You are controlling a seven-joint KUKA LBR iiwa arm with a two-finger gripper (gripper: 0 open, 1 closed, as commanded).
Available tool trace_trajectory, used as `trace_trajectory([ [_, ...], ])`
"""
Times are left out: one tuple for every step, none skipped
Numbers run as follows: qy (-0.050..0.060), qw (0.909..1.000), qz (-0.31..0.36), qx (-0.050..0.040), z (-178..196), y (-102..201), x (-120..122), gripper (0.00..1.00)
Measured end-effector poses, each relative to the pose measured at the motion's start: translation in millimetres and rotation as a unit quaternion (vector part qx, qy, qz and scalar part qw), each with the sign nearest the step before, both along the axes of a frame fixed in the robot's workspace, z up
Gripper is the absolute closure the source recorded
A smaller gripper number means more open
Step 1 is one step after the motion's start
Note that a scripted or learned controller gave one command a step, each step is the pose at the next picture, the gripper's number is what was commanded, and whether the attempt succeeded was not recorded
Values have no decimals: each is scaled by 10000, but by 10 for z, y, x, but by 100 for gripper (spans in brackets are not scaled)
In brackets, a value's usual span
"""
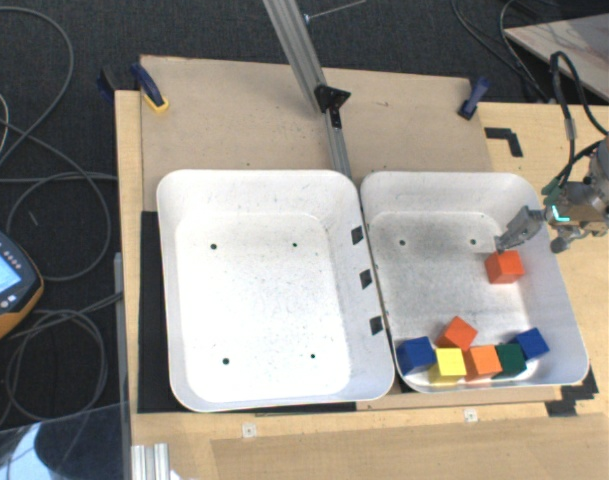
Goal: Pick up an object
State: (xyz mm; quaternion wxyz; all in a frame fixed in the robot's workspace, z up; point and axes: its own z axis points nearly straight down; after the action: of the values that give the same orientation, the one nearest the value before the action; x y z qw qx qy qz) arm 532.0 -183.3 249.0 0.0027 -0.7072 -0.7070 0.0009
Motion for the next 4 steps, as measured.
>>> trace_trajectory([
  [-22, 10000, 5, -6, 20, 1, 8, 0],
  [4, 10000, 2, -2, -461, -35, 85, 0],
  [5, 10000, 3, 0, -896, -46, 121, 0],
  [-32, 10000, -2, -27, -1283, -66, 149, 0],
])
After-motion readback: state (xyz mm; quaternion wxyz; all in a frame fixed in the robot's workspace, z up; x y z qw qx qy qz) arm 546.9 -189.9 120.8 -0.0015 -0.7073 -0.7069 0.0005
